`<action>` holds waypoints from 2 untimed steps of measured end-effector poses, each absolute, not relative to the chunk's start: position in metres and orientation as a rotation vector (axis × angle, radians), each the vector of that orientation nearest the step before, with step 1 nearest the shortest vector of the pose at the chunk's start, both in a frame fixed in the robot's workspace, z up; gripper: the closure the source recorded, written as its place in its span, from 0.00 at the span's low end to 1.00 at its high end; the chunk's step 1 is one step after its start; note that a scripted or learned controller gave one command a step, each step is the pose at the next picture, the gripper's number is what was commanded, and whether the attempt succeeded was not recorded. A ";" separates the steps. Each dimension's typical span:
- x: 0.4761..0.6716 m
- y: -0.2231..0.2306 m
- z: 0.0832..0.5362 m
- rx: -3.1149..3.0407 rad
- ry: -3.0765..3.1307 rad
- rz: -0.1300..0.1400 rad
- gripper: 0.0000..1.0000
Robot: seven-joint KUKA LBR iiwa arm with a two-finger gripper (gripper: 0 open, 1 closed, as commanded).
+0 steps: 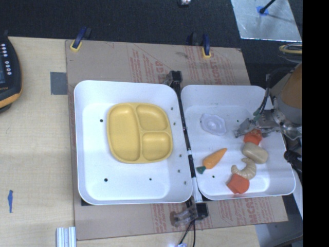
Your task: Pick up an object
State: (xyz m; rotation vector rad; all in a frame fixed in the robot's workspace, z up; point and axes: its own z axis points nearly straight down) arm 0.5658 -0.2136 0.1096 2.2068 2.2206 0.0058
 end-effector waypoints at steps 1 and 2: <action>0.546 -0.200 0.096 2.213 2.216 0.000 0.00; 0.614 -0.201 0.093 2.211 2.226 0.003 0.00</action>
